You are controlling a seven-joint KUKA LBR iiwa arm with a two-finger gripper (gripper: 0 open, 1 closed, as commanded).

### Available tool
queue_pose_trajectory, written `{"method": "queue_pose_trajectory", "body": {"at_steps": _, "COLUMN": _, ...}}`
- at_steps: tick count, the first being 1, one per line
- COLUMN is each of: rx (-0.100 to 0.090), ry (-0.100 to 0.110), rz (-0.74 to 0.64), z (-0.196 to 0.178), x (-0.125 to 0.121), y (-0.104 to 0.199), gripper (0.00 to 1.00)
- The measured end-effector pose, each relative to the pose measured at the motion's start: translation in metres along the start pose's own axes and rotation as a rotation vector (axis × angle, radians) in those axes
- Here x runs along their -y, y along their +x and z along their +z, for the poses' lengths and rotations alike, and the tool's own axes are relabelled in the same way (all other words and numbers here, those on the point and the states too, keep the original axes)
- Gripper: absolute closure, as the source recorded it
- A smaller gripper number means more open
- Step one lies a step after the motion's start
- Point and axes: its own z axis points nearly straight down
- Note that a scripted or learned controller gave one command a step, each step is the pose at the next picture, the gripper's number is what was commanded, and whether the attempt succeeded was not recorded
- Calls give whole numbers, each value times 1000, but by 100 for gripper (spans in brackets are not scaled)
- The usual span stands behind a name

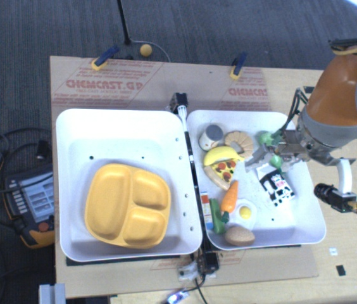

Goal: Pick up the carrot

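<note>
The carrot (230,196) is a small orange cone lying at a slant in the right bin (305,233), just left of the bin's middle, with its tip pointing up toward a pizza slice (223,169). My gripper (271,155) hangs over the upper middle of the same bin, up and to the right of the carrot and well apart from it. The gripper is next to a green toy (266,138). The grey wrist and orange band (335,90) reach in from the right.
Crowding the carrot are a banana (219,154), a bagel (240,142), a grey can (213,132), a fried egg (245,212), a brown lump (238,235), a green piece (216,209) and a black-and-white toy (279,189). The left bin (77,132) holds a yellow divided plate (128,202).
</note>
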Motion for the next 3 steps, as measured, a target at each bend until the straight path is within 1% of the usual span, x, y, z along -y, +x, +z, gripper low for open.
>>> {"method": "queue_pose_trajectory", "body": {"at_steps": 1, "rx": -2, "ry": 3, "rz": -54, "z": 117, "x": 24, "y": 31, "gripper": 0}}
{"method": "queue_pose_trajectory", "body": {"at_steps": 2, "rx": -3, "ry": 7, "rz": -55, "z": 108, "x": 25, "y": 30, "gripper": 100}}
{"method": "queue_pose_trajectory", "body": {"at_steps": 3, "rx": -1, "ry": 0, "rz": 230, "z": 34, "x": 50, "y": 66, "gripper": 100}}
